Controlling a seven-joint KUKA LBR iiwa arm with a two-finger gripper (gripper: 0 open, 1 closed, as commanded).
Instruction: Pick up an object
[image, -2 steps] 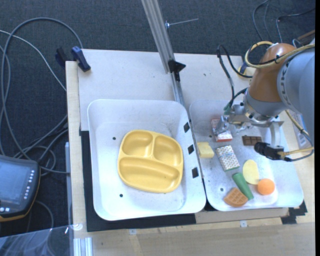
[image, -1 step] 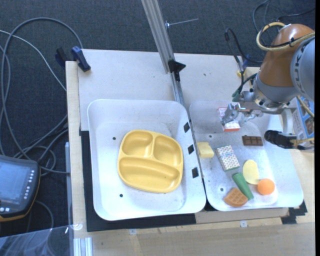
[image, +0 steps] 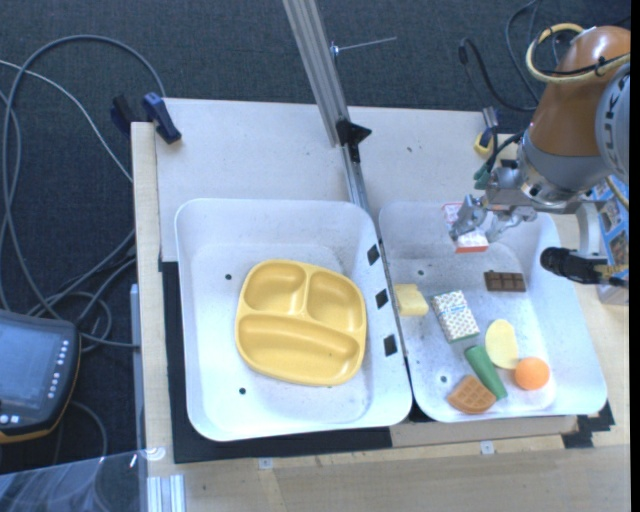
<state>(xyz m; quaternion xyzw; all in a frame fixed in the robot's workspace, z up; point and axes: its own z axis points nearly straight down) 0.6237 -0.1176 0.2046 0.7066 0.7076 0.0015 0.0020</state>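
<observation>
Two shallow white bins sat side by side on the worktop (image: 250, 125), and the arm (image: 575, 100) came in from the right over the far end of the right bin (image: 590, 385). The left bin (image: 200, 400) carried a single thing, a yellow divided plate (image: 300, 322) lying flat near its middle. The right bin carried the small pieces, all nearer the camera than the hand: a pale yellow block (image: 410, 299) against the wall shared with the left bin, a patterned box (image: 456, 315) just beside it, a brown chocolate bar (image: 505, 282) a little toward the arm, then a yellow slice (image: 502, 343), a green piece (image: 486, 372), an orange ball (image: 532, 374) and a waffle-like piece (image: 471, 395) clustered at the near end.

The hand (image: 478, 225) hung at the far end of that bin, pointing down at a small white and red object (image: 471, 241) that lay right under its tips, touching or nearly so. That was probably the target, so the move turned on a short straight descent rather than any sideways travel. Its long axis looked to run roughly across the bin, though it was too small to be sure. Whether the hand was spread or pressed together could not be told, and nothing showed the object gripped.
</observation>
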